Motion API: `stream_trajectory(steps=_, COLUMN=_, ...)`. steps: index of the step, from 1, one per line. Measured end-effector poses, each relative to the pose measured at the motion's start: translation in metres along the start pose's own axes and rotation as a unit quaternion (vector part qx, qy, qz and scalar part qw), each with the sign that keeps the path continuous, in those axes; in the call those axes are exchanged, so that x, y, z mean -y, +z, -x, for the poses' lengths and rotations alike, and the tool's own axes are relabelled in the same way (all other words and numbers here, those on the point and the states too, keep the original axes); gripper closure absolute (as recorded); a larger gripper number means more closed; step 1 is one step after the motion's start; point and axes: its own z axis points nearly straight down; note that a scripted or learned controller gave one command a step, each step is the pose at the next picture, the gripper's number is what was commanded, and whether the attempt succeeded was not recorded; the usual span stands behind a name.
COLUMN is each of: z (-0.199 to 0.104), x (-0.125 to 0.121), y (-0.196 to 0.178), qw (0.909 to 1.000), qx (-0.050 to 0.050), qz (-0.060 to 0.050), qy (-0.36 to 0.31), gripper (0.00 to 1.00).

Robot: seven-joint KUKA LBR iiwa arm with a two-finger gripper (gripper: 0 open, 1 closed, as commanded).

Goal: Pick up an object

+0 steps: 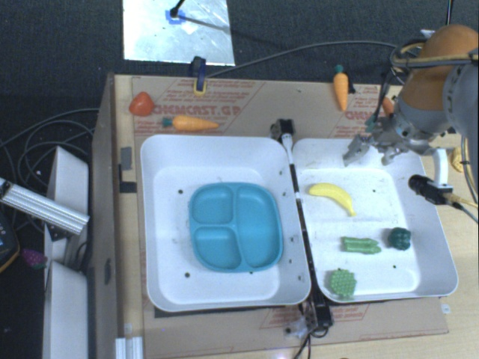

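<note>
Yellow banana (pixel 332 197) in right bin (pixel 430 230); gripper (pixel 372 151) above — empty

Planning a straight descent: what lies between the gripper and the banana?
Only bare white bin floor separates the gripper from the banana in the camera view.

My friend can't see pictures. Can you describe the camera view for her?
A robot arm's pincer hangs open over the far edge of the right bin, which holds a banana, a green pickle, broccoli and a bumpy green fruit. The left bin holds a blue plate.
</note>
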Motion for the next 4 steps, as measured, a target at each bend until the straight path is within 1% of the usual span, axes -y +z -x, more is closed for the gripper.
stream_trajectory(steps=1, z=-0.044, x=0.024, y=0.073, qw=1.0000, qx=0.000, qz=0.000, qy=0.000, gripper=0.00)
stream_trajectory(steps=2, z=-0.066, x=0.063, y=0.073, qw=1.0000, qx=0.000, qz=0.000, qy=0.002, gripper=0.00)
stream_trajectory(steps=3, z=-0.065, x=0.062, y=0.062, qw=1.0000, qx=0.000, qz=0.002, qy=0.001, gripper=1.00)
stream_trajectory(steps=4, z=-0.065, x=0.062, y=0.062, qw=1.0000, qx=0.000, qz=0.002, qy=0.001, gripper=0.00)
